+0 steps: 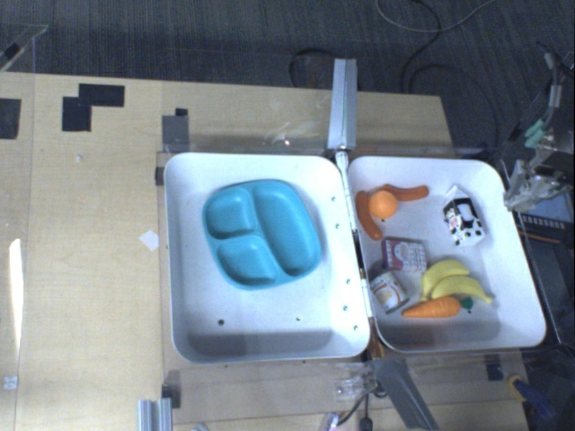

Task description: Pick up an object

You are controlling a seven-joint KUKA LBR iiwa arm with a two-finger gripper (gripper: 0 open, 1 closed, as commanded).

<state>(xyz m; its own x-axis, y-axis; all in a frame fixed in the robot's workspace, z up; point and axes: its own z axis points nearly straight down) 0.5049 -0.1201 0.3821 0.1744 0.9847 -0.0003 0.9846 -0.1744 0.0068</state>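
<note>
fingers' (539, 173) state cannot be told, one blue tray (262, 232), one carrot (433, 308), two bananas (454, 281), two bins (184, 268)

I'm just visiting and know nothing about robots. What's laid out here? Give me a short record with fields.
left bin: holds a blue divided plate
right bin: holds the small items
fruit and veg: bananas touching a carrot; an orange ball
other items: cow-patterned toy, small pink box, small jar
gripper: at the right bin's far right edge, outside it, holding nothing visible
task status: no object picked up yet
</note>
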